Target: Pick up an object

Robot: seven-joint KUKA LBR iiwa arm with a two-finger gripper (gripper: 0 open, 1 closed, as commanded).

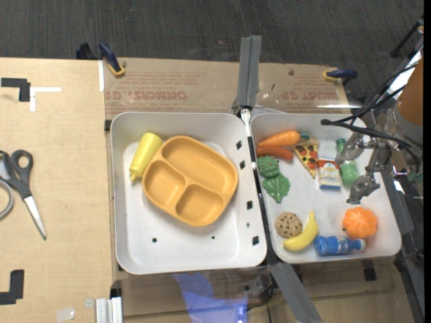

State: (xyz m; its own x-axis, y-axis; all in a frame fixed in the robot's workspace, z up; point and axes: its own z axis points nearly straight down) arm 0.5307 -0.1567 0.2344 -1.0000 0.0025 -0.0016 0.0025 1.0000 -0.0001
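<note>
A: What's in the left bin (pixel 128 200)?

B: An orange divided tray (pixel 190 179), tilted, with a yellow bottle (pixel 144 155) touching its upper left edge.

A: And the right bin (pixel 387 247)?

B: A carrot (pixel 279 138), a pizza slice (pixel 308 155), green leafy pieces (pixel 273 178), a cookie (pixel 288 225) just beside a banana (pixel 303 234), a blue bottle (pixel 339 245) lying flat, an orange (pixel 359 222), a small carton (pixel 329 174).

A: The gripper (pixel 359 172)?

B: Low over that bin's right side, above the orange, fingers spread apart with nothing between them. Scissors (pixel 23 184) lie on the worktop (pixel 54 140), far left.
</note>
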